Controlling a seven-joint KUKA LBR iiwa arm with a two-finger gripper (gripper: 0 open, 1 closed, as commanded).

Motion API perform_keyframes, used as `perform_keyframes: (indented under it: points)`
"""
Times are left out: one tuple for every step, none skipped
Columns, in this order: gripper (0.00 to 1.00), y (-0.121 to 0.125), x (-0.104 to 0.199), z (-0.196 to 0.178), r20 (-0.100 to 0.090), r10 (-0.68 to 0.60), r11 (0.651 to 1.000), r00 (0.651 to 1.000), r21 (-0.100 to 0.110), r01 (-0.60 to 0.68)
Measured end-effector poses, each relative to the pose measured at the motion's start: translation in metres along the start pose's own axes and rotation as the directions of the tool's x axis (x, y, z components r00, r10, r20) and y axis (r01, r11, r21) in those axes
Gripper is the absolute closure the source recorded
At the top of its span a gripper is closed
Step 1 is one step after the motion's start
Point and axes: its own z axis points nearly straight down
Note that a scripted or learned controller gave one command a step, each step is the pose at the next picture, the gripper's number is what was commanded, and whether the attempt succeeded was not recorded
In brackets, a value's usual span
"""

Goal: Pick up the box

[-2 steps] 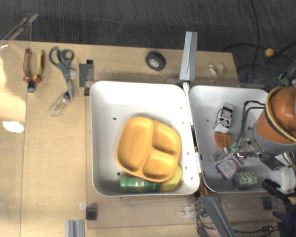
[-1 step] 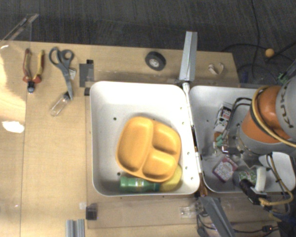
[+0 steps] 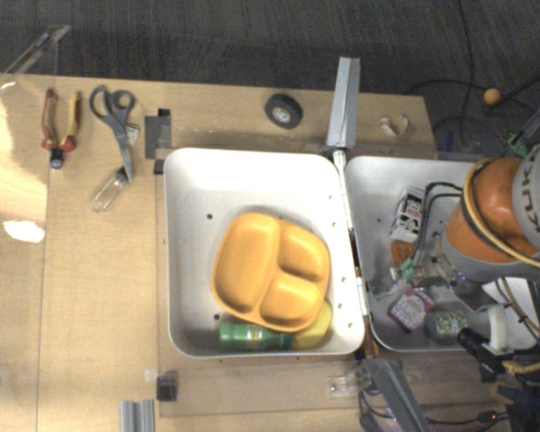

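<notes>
A small white box (image 3: 407, 216) with dark and red print lies in the right bin (image 3: 378, 187), near its left wall. The arm's orange-banded wrist (image 3: 497, 207) hangs over the middle of that bin. Below and left of the wrist, my gripper (image 3: 420, 275) points down toward the bin floor, a little nearer the camera than the box. Cables and the wrist body cover most of it. A small purple packet (image 3: 407, 311) and a green packet (image 3: 446, 322) lie just in front of the gripper.
The left bin (image 3: 189, 241) holds a yellow divided tray (image 3: 272, 270) resting on a green bottle (image 3: 248, 334) and a yellow object (image 3: 317, 328). Scissors (image 3: 117, 120), red-handled pliers (image 3: 58, 124) and a tape roll (image 3: 283, 110) lie on the bench behind.
</notes>
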Motion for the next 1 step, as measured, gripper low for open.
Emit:
perform_keyframes:
  points:
    - [0.0, 0.002, 0.0025, -0.0001, 0.001, 0.268, 0.963, 0.963, -0.006, -0.268]
